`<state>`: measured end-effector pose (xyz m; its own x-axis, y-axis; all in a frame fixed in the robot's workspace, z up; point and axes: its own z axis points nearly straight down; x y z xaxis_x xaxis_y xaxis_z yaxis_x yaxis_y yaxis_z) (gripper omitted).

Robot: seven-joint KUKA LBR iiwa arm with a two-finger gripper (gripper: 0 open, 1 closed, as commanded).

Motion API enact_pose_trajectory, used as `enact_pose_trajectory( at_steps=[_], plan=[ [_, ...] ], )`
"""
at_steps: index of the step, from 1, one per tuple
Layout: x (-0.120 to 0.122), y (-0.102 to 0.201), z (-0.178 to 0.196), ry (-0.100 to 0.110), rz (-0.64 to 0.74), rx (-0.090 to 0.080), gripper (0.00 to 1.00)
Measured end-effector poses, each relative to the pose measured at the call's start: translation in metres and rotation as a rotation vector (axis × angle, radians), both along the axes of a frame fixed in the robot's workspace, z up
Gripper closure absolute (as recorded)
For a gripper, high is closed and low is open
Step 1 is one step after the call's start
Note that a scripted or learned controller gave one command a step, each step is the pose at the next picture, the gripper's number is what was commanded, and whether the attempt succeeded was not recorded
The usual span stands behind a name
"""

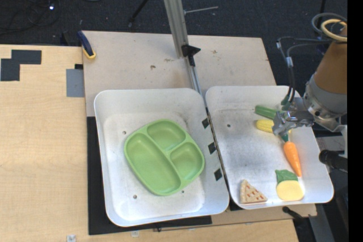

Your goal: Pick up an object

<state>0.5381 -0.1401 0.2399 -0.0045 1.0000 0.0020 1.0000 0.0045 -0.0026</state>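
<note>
In the right bin (244, 156) lie several toy foods. A yellow corn cob with a green husk (264, 120) rests near the bin's far right side. An orange carrot (292, 158) lies just below it, pointing toward the front. At the front right sit a yellow-and-green fruit (289, 186) and a tan wedge of pizza (251, 192). My gripper (282, 124) hangs low over the bin, at the right end of the corn cob and just above the carrot's top. Nothing is visibly lifted.
The left bin (113, 122) holds a green divided plate (164, 156). A metal post (176, 14) rises behind the bins. Black clips (211, 147) join the two bins along their shared edge. The arm's grey and orange body (332, 76) stands at the right.
</note>
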Motion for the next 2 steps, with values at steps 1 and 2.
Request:
enact_pose_trajectory(
  at_steps=[1,2],
  plan=[
    [0.012,0.059,0.005,-0.001,0.002,0.0,1.0],
    [0.01,0.108,-0.001,0.001,0.0,0.0,1.0]
  ],
)
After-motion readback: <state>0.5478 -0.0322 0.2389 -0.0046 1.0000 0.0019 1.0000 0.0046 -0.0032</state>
